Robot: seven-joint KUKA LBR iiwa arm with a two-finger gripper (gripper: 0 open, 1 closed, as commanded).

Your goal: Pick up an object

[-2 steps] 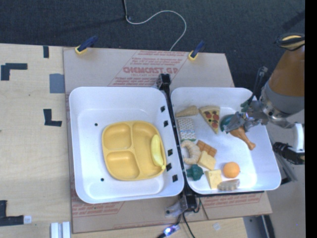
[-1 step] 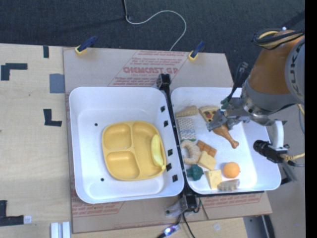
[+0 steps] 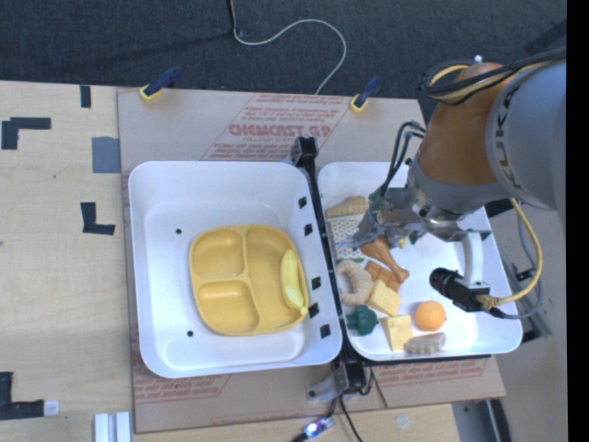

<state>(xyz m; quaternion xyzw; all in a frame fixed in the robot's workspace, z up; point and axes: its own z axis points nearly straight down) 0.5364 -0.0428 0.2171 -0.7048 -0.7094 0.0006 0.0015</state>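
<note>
Yellow tray (image 3: 241, 279), orange ball (image 3: 429, 316), white bins (image 3: 156, 247)

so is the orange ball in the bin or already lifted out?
In. The orange ball rests on the floor of the right bin, near its front, beside a yellow wedge. The gripper is over other items further back.

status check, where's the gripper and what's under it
Gripper low over right bin, grip unconfirmed. Orange carrot-like piece directly below. Crowded: cheese wedge, orange ball close by. Yellow tray in left bin.
</note>
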